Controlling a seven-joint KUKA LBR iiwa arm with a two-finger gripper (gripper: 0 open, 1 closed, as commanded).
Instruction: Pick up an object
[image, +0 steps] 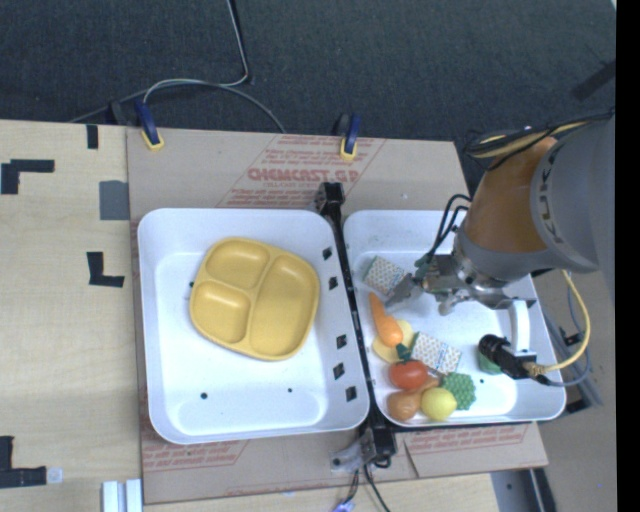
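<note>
Right bin (395, 232): tool (425, 290) over it (grip state unclear), carrot (387, 320) just left-below.

Red print reading "CHEMCAST GP" stands on the brown cardboard sheet (290, 175).

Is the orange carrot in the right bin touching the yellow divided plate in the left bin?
Apart. The camera view shows the carrot in the right bin and the yellow plate in the left bin, with both bin walls between them.

Evenly, brightly lit from above; soft, faint shadows inside the white bins (160, 330). Mild glare on the yellow plate (255, 297). Slightly soft focus throughout, coarse detail on small items.
</note>
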